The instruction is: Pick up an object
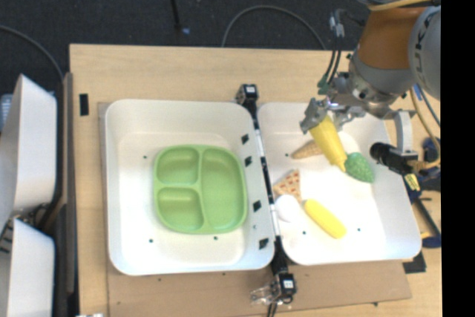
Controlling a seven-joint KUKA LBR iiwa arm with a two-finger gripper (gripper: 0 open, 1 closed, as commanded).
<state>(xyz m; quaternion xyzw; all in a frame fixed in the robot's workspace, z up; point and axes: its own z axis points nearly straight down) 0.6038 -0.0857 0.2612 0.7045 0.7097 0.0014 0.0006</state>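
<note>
My gripper (pixel 323 121) hangs over the far part of the right bin (pixel 386 234). The upper end of a long yellow toy (pixel 330 145) sits between its fingers, so it is shut on that toy. The toy slants down to the right, and a green bumpy piece (pixel 361 168) touches its lower end. A tan cone (pixel 305 152) lies just left of the yellow toy. Nearer the front lie a pizza slice (pixel 288 182), a small white piece (pixel 286 208) and a second yellow toy (pixel 324 218).
A green divided plate (pixel 200 188) lies in the left bin (pixel 126 234). A black ridge with clips (pixel 258 159) separates the two bins. The arm's orange band (pixel 397 18) rises at the upper right. White boxes (pixel 30 145) stand beyond the bench's left edge.
</note>
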